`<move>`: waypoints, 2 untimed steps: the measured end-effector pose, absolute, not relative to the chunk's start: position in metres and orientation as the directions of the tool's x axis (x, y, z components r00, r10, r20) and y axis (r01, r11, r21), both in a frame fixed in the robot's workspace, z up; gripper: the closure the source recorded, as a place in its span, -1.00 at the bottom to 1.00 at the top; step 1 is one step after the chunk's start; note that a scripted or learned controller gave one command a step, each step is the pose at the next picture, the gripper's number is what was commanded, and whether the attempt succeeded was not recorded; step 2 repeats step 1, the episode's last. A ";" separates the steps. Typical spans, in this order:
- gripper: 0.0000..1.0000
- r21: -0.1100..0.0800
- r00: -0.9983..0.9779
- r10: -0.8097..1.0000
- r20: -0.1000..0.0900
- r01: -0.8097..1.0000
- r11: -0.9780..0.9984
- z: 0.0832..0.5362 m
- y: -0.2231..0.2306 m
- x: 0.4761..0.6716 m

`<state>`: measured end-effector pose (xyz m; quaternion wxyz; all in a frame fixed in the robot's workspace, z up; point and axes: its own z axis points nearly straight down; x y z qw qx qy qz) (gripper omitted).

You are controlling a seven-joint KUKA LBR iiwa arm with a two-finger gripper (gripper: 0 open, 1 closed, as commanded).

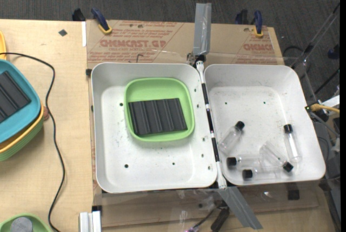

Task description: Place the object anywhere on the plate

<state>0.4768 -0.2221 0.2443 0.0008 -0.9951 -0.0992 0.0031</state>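
Green plate point(158, 97) in left bin point(108, 133), clear capped vials point(233, 136) — right bin point(303, 112), jaws' state untellable

I see a green square plate point(159, 110) with a dark ribbed mat in the left bin. Clear little bottles point(233, 135) with black caps lie in the right bin.

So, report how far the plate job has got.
Nothing looks done yet. The green plate in the left bin carries only a dark ribbed insert; none of the vials is on it. Nothing is in hand. All the clear black-capped vials lie in the right bin, so picking one and placing it on the plate is still left.
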 end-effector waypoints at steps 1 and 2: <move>-1.00 -0.002 0.980 0.197 -0.006 0.197 -0.980 0.243 -0.222 0.477; -1.00 -0.002 0.980 0.197 -0.006 0.197 -0.980 0.243 -0.222 0.477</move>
